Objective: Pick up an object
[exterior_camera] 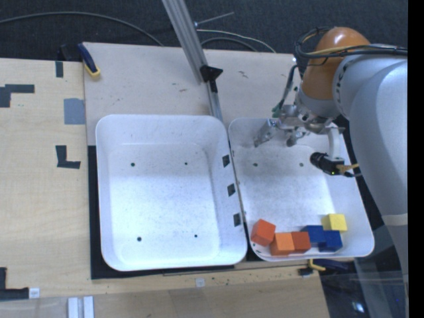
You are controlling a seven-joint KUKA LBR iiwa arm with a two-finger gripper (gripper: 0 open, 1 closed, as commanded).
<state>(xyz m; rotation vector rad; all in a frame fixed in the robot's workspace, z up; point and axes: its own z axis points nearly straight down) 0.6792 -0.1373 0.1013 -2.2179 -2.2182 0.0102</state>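
1. Camera view: the hand (277, 136) hangs empty, fingers spread, over the right white plastic bin's (291, 177) far end.
2. The small orange cube (264, 231) sits isolated at the near edge; descend squarely there, clear of neighbouring blocks.

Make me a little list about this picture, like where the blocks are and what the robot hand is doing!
blocks: two orange blocks, a blue block and a yellow block
where: clustered at the near edge of the right bin
gripper: over the far end of the right bin, apart from the blocks, holding nothing
left bin: white, beside the right bin
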